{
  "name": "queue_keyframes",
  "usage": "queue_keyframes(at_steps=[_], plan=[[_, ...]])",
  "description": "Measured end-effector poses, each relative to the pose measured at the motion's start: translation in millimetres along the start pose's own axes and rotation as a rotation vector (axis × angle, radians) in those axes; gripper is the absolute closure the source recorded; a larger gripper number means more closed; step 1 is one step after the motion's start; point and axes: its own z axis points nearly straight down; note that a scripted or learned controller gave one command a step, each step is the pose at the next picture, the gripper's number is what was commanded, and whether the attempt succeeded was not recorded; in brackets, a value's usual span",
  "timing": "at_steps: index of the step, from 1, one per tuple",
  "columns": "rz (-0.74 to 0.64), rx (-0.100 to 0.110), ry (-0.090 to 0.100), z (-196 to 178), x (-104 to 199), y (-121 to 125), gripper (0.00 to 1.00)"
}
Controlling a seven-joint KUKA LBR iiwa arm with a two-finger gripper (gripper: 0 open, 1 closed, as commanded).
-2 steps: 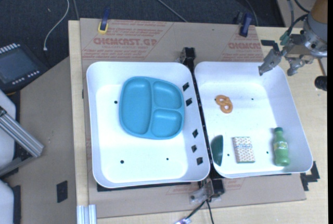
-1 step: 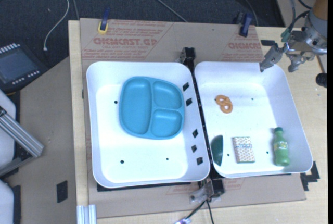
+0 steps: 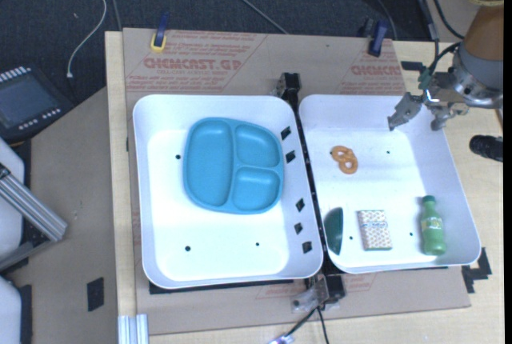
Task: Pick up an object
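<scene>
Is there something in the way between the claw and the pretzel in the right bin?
Nothing visible. The claw hangs over the upper right part of the right bin, and only bare white floor lies between it and the pretzel. The green bottle and patterned packet lie nearer the front edge, off that line.

Two shallow white bins are seen side by side, a left bin (image 3: 160, 254) and a right bin (image 3: 456, 198). One blue divided plate (image 3: 232, 166), with three compartments, is counted in the left bin. Four things are counted in the right bin: one pretzel (image 3: 345, 159), one green bottle (image 3: 432, 226), one patterned sponge (image 3: 374, 230) and one dark green object (image 3: 334, 229). Two blue clamps, (image 3: 161, 32) and (image 3: 376, 36), are seen at the far edge.
</scene>
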Motion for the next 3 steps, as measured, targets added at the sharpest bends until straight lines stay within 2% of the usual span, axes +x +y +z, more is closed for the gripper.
queue_keyframes(at_steps=[1, 2, 3], plan=[[0.0, 0.001, 0.0, 61.3, -6.0, 0.5, 0.0], [0.0, 0.001, 0.001, 117.0, -6.7, -10.4, 0.0], [0.0, -0.008, -0.001, 101.3, -7.1, -7.6, 1.0]])
